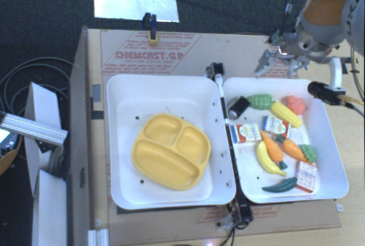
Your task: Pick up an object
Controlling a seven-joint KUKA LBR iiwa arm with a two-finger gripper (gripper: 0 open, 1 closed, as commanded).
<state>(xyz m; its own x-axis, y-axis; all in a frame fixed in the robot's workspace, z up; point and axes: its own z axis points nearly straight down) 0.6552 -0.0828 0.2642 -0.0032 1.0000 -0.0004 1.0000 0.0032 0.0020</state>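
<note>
The right bin (329, 125) holds several toy foods: a green vegetable (260, 101), a yellow corn cob (286, 114), a pink piece (295, 104), a banana (267, 160), two carrots (294, 149), small cartons (246, 133), a dark green pepper (280, 185) and a black block (238, 107). My gripper (279, 65) hangs above the bench just behind the right bin's far rim, its two fingers spread apart with nothing between them.
The left bin (122, 108) bears a yellow divided tray (171, 150). A black clamp bar (225, 119) runs between the bins. Cardboard (148, 53) lies behind them. Cables and white boxes (43, 142) stand at the left.
</note>
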